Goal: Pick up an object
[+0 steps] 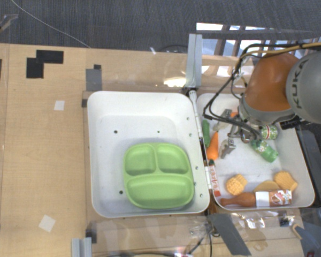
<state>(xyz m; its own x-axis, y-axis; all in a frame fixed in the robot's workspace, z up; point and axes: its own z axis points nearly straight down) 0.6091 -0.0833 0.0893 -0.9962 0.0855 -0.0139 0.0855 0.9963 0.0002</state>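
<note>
My gripper (228,143) hangs low over the right bin (306,193), below the orange band of the arm. Its fingers stand slightly apart with nothing seen between them. Just to its left lie an orange carrot (213,146) and a green vegetable (205,128) along the bin's left wall. A green bottle (267,151) lies to its right. Nearer the front are a round waffle-like cookie (236,184), a bread-like piece (285,180) and a brown sauce bottle with a red and white label (259,198).
The left bin (104,111) holds a green divided plate (159,175). A metal post (195,63) stands behind the bins' shared wall. Black cables loop from the arm over the right bin's back.
</note>
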